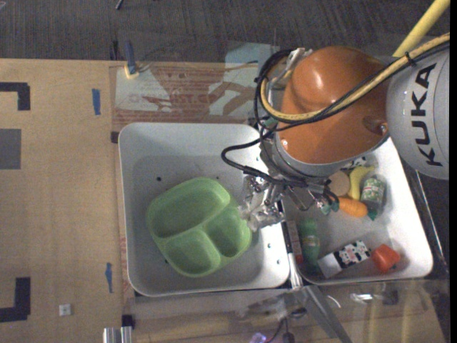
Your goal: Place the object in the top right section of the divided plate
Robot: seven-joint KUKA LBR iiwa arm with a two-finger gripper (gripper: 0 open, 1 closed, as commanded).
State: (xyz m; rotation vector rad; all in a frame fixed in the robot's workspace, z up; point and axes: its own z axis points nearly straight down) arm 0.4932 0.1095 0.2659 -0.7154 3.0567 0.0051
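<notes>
Two shallow white bins sit side by side on the bench (57,213). The left bin (143,148) holds one green divided plate (198,226) with three sections, lying tilted toward the bin's lower middle. The right bin (418,227) holds a loose cluster: one green bottle (309,239) lying near the wall between the bins, one black-and-white carton (345,256), one orange-red block (385,257), one carrot (352,207), one yellow piece (357,181), one small green packet (372,190) and one tan round piece (340,184) partly under the arm.

The arm (335,106) reaches in from the right, its orange band covering the upper part of the right bin. The pincer (258,207) hangs at the right edge of the plate, just beside the section nearest the dividing wall. Whether it is clenched or released cannot be told, and no object can be made out in it; the metal parts blur together there.

Open room lies in the left bin's upper half and along its left wall. The plate's lower rim comes near the bin's front wall.
</notes>
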